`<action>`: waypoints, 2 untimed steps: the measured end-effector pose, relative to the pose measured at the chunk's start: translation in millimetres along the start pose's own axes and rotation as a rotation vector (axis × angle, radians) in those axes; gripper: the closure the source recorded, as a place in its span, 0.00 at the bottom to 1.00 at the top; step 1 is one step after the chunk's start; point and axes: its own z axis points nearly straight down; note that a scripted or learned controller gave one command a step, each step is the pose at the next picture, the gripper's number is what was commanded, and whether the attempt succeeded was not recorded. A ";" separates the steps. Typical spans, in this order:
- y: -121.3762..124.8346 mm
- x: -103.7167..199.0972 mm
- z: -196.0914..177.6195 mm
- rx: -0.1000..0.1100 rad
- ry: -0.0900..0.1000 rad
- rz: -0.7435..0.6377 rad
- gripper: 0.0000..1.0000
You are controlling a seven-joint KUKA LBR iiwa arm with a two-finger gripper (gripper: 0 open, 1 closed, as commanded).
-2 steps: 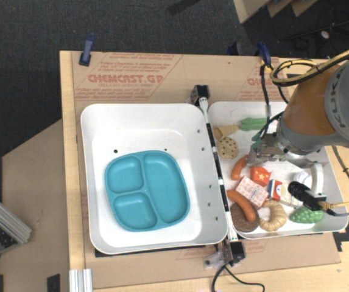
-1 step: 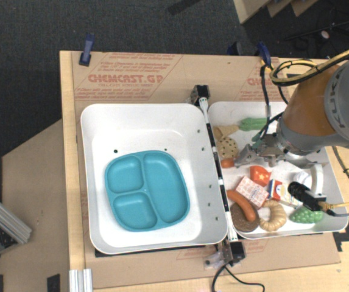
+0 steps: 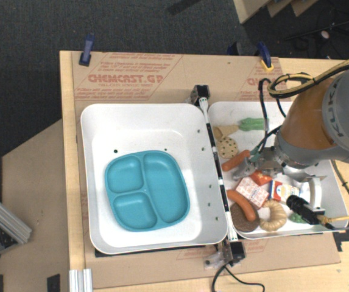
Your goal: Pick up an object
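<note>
Gripper (image 3: pixel 264 163) state cannot be told (wrist blocks it); it is crowded by food (image 3: pixel 251 194) in the right bin (image 3: pixel 338 208). Open room is left around the tray (image 3: pixel 147 189).

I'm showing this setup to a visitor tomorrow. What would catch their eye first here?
Probably the turquoise divided plate, alone in the left bin. Next, the grey arm with its orange band reaching into the right bin, above a heap of toy food: a green piece, sausages, a bagel.
</note>
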 end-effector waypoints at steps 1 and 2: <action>1.9 -0.8 -11.6 -0.007 -0.002 0.001 1.00; 97.8 26.6 -108.8 -0.023 -0.004 -0.007 1.00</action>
